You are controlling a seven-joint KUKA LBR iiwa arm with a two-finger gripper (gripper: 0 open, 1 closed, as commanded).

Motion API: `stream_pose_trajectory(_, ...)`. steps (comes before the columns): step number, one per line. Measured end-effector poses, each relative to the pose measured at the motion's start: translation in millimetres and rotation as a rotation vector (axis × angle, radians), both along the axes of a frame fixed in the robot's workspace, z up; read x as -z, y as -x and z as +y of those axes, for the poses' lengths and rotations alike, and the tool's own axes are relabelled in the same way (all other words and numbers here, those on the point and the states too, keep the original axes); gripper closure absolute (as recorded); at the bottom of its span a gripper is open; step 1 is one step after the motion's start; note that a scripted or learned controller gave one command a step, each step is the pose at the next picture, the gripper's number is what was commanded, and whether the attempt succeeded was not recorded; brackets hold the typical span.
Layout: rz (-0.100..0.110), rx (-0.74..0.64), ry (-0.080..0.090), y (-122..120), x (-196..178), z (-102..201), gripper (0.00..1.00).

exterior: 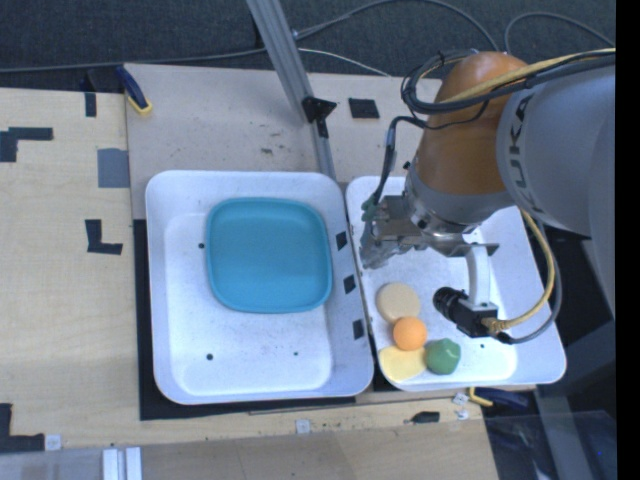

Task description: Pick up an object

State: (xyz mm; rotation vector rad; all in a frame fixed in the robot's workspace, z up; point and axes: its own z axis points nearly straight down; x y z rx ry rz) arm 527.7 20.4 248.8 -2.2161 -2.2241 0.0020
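In the right bin several small objects lie near the front left corner: a tan round piece, an orange ball, a green round object and a yellow flat piece. My gripper hangs over the left part of the right bin, just above and behind the tan piece. The wrist hides its fingertips. No object shows between them.
The left bin holds a blue square plate. A grey metal pole slants up from between the bins. A black fitting with a yellow cable sits over the right bin. Tape marks dot the wooden bench.
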Motion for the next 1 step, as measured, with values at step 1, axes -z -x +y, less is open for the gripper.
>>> stream_pose_trajectory(1, 0.0, 0.0, 0.0, 4.2, 16.4, 49.1, 1.0)
